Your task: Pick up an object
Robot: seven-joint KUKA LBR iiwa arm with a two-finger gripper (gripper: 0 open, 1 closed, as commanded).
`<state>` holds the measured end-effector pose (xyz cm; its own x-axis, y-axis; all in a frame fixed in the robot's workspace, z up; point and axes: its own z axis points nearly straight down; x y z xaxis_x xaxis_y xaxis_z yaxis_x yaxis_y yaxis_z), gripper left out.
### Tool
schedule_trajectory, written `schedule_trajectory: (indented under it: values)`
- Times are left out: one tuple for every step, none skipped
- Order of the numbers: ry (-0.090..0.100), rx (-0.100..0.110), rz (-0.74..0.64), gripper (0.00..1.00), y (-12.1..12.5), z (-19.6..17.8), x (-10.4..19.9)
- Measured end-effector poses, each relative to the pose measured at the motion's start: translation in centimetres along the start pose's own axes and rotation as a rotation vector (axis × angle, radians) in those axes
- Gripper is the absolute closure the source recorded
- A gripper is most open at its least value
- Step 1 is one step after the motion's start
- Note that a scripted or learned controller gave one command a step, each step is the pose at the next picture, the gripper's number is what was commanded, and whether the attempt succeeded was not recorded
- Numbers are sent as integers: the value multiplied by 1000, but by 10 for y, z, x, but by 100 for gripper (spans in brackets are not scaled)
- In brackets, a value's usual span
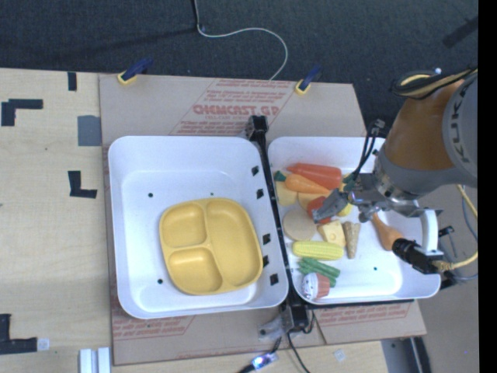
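Note:
The right bin holds several toy foods: an orange carrot, a red piece, a round tan slice, a yellow cheese wedge, a corn cob, a tan cone, a green pod and a small can. My gripper hangs low over the middle of this pile, its dark fingers beside the red piece and above the cheese wedge. The arm's orange band rises to the right. Nothing is visibly held.
A yellow divided plate lies in the left bin. A black divider clip sits between the bins. Both bins rest on cardboard with clamps at its far edge. An orange-handled tool lies near the arm.

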<state>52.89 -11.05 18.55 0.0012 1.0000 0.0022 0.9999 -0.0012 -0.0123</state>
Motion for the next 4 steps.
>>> schedule_trajectory:
  values:
    - [-1,-9,-2,0,2,-4,0]
    - [-1,-4,-2,0,-5,42,1]
    - [-3,-6,-1,0,-6,96,1]
    - [-2,-8,-2,100,-5,84,2]
